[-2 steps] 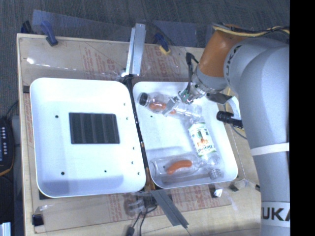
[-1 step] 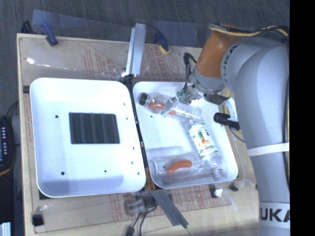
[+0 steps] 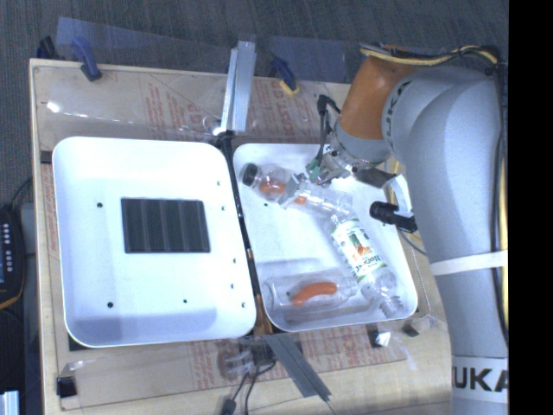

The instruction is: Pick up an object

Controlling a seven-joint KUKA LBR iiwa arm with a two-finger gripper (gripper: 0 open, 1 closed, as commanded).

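Two white bins sit side by side on the bench in the single overhead view. I record the left bin (image 3: 86, 197) in the left half of the frame, with a dark slatted panel (image 3: 165, 226) set in its floor. The right bin (image 3: 259, 271), centre-right, holds all the candidate objects I can see.

Contents of the right bin, as I read them: a clear bottle with a white and green label (image 3: 359, 253) lying at a slant toward the right wall; a clear packet with an orange item inside (image 3: 313, 292) near the lower edge; a small dark-capped clear object with an orange patch (image 3: 264, 181) at the upper left; and some clear wrapped items (image 3: 321, 199) in the upper middle, too glassy for me to separate with confidence.

The grey arm (image 3: 449, 162) enters from the right of the frame, its orange band (image 3: 371, 93) at upper right. The gripper (image 3: 324, 169) is low over the upper part of the right bin, just beside the clear wrapped items. Whether anything sits between its tips I cannot tell; that area is cluttered and partly hidden by the wrist.

My judgement: the step in hand is the descent onto a target in the bin's upper middle. The next move calls for a firm closure on one item, then a straight lift to confirm it comes away.
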